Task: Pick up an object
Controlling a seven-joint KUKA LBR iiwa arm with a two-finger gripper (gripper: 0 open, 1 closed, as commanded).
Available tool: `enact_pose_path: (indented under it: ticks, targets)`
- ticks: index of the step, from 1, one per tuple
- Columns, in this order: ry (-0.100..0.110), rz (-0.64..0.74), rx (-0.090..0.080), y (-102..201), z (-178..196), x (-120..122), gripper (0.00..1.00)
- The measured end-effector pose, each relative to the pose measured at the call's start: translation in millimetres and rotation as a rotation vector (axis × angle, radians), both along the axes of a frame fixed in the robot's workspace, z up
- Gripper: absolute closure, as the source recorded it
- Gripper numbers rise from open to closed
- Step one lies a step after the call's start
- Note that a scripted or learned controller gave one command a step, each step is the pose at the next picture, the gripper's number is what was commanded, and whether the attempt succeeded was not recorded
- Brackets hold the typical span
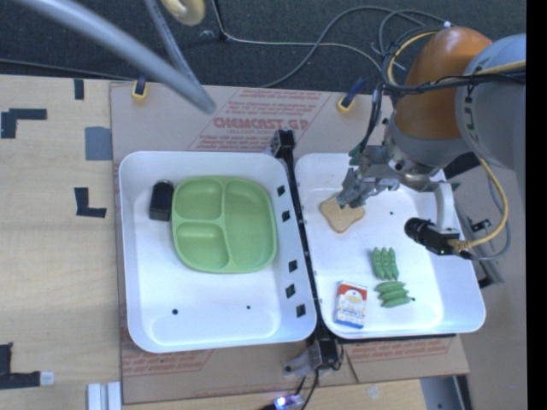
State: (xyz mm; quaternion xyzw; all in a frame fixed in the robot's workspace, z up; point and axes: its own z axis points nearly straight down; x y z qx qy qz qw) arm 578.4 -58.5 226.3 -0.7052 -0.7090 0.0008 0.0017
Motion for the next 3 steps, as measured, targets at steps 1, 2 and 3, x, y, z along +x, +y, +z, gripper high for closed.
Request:
enact_pose_path:
  ticks: [1, 2, 3]
  targets:
    - [-0.001, 0.001, 0.0, 50.1, 1.3, -9.5, 1.0]
    - [0.0, 0.001, 0.0, 102.3, 1.3, -22.8, 1.0]
    - [0.001, 0.002, 0.0, 153.7, 2.7, -58.9, 1.0]
